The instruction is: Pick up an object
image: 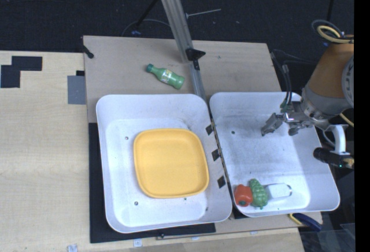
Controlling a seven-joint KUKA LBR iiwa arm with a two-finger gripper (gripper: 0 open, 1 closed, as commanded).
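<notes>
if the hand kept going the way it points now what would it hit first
The hand points left and down over the right bin. Its bare white floor looks first in line, then the divider clips; depth is unclear.

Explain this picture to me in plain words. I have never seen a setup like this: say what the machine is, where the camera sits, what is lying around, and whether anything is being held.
One camera looks down at a slant on a bench bearing two shallow white bins. The grey and orange machine on the right is a robot arm; its grasping end, the tool, hangs over the right bin, near that bin's upper part. I see nothing between its fingers, so it holds nothing. The left bin contains a yellow plate. At the right bin's lower edge lie a red and green toy vegetable and a small white object beside it. A green bottle lies on its side on the bench behind the bins, near a slanting metal bar.
</notes>
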